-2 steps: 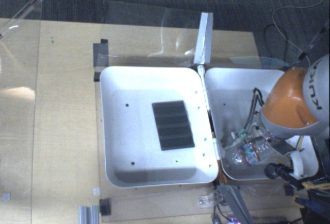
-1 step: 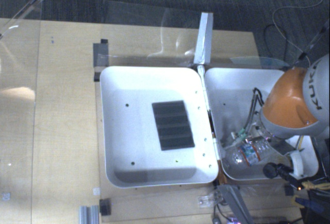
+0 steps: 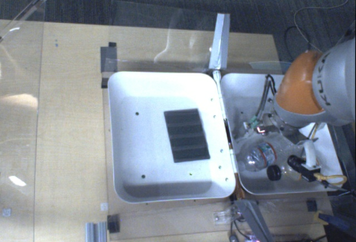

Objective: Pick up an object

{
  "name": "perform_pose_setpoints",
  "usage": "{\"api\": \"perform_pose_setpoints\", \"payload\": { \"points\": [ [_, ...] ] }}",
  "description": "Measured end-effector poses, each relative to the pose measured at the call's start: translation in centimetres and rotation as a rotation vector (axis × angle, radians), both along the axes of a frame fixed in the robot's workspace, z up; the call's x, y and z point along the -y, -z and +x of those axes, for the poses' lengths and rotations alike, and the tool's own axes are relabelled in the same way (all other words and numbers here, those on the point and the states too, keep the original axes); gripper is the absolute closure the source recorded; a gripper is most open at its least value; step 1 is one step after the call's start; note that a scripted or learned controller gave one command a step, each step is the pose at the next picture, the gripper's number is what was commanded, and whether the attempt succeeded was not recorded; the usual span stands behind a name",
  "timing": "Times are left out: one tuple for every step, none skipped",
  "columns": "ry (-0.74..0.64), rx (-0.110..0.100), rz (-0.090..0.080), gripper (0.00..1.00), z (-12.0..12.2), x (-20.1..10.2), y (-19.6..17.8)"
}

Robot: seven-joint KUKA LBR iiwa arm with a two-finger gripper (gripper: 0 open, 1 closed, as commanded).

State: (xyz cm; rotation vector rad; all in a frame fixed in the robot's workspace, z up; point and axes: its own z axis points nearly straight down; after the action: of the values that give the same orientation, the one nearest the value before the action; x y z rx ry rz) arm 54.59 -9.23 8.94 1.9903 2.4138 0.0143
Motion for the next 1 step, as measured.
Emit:
{"api": "perform_pose_setpoints", "payload": {
  "points": [
    [-0.049, -0.009, 0.001, 0.0, 2.96, -4.16, -9.7]
  ]
}}
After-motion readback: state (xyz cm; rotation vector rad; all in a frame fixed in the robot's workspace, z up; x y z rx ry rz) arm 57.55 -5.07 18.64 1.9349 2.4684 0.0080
